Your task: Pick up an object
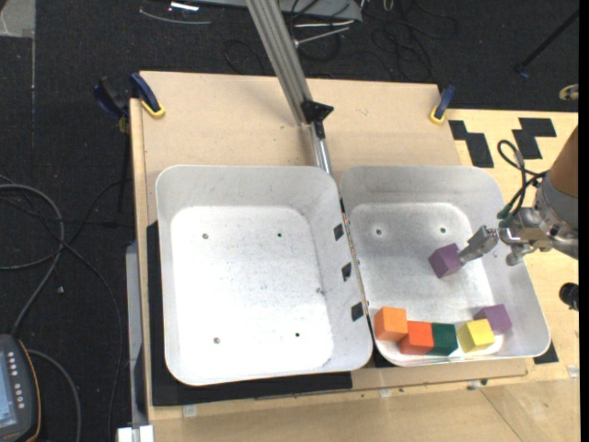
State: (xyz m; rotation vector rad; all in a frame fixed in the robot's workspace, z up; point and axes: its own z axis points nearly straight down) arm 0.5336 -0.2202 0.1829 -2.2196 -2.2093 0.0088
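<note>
The gripper point(475, 245) hangs over the right bin point(405, 184), touching a purple cube point(444, 260) near that bin's middle. Whether its jaws are clamped, I cannot tell. Lift not yet done.

Arm: we reached in from the right edge, the orange band showing above the wrist | Wrist: metal, with cables looping over it, angled down and leftward | Gripper point(466, 251): we held it low at the end of the reach, one grey finger slanting down-left; the spread between the fingers could not be made out.
</note>
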